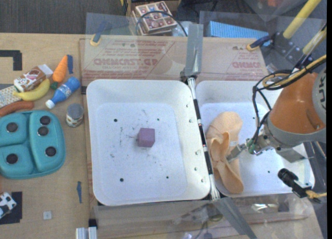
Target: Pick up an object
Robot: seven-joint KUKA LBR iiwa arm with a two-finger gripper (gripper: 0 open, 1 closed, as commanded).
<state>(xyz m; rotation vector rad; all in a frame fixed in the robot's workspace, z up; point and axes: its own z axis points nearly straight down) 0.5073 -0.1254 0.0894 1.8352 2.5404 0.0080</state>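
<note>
A small purple cube (146, 137) lies near the middle of the left bin (104, 95). A crumpled peach cloth (224, 144) lies along the left side of the right bin (249, 88), against the divider. The arm, with its orange band (293, 109), reaches down into the right bin. My gripper (236, 151) is low over the bin floor at the cloth's right edge, touching or nearly touching it. The wrist hides most of the gripper.
Toy food, a small bottle, a can and a teal tray (31, 142) lie on the bench left of the bins. Cardboard boxes (153, 4) stand behind. A black part (291, 180) of the arm hangs over the right bin's front right corner.
</note>
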